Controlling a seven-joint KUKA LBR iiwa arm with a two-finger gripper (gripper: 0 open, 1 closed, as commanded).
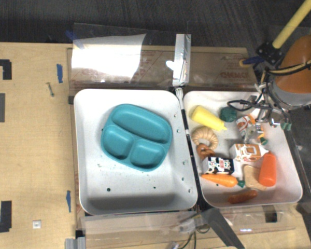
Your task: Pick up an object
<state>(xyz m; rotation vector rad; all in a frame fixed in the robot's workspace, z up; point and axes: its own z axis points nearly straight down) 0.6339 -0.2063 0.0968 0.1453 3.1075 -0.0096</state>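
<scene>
Seemingly plastic yellow banana, smooth, tapered.

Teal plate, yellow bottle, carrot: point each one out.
Teal plate (137,136): camera view, left bin, on the ridge where its compartments meet.
Yellow bottle (207,118): camera view, right bin, on the middle of its body.
Carrot (221,180): camera view, right bin, on its orange middle.
</scene>
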